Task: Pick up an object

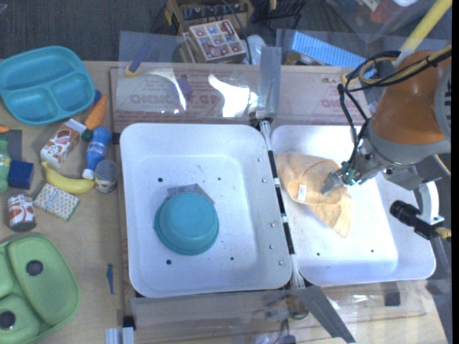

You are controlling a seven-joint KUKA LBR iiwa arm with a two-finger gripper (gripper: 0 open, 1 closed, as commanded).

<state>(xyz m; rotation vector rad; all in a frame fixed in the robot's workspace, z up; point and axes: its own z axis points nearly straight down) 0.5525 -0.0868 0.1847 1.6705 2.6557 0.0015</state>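
Right bin (373, 256) contains a crumpled tan cloth (310, 188), lying toward its left side. The hand (336, 182) rests on the cloth's right portion; finger state cannot be determined. Left bin (143, 156) contains an upturned teal bowl (187, 223).

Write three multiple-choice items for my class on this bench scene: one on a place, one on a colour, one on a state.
1. Where is the bowl?
A. left bin
B. right bin
C. on the bench

2. What colour is the cloth?
A. blue
B. tan
C. green

3. How does the bowl sit?
A. upright
B. on its side
C. upside down

Answers: 1 A, it sits inside the left bin. 2 B, the cloth under the gripper in the right bin is tan. 3 C, its flat base faces up.
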